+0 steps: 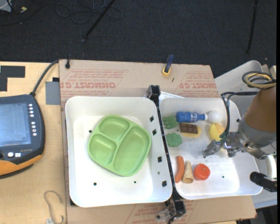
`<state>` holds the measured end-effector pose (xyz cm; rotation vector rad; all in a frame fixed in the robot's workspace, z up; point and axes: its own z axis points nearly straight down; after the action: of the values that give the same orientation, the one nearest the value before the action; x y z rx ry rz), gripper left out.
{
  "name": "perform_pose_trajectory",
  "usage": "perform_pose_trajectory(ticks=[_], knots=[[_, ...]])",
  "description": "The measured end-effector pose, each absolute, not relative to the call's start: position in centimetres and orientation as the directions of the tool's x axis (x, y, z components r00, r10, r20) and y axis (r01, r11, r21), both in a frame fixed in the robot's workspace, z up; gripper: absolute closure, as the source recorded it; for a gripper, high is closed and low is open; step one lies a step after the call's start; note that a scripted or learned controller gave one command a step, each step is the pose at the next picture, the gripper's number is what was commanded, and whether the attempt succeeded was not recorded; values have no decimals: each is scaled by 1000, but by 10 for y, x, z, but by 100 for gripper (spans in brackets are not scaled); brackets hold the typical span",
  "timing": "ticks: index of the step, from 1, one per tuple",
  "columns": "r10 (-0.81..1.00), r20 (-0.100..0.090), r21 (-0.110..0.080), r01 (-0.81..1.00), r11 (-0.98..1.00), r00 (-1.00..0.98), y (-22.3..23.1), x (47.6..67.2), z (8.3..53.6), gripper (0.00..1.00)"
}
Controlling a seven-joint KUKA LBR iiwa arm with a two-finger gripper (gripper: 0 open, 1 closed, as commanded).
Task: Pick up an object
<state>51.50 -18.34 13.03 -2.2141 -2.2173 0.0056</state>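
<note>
Claw: low over the right bin, at its right side; fingers spread apart, nothing between them.
Arm: grey with an orange band, entering from the right.
Banana: yellow, just beside the claw, toward the back of the bin.
Tomato: round, red, near the claw on the front side.
Cone: tan, touching the tomato's left; long axis front to back, narrow end toward the back.
Carrot: orange, just left of the cone, long axis front to back.
Bottle: blue, lying flat, long axis left to right, white cap pointing right.
Chocolate bar: brown, just in front of the bottle.
Green pieces: two, along the bin's left wall.
Left bin: holds a green divided plate.
Surface: carries a control tablet left of the bins.
</note>
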Motion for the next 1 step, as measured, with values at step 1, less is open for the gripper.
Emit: perform_pose_trajectory(ticks=[1], knots=[[1000, 2, -4, 1000, 1, -1, -181, 515, 85, 0]])
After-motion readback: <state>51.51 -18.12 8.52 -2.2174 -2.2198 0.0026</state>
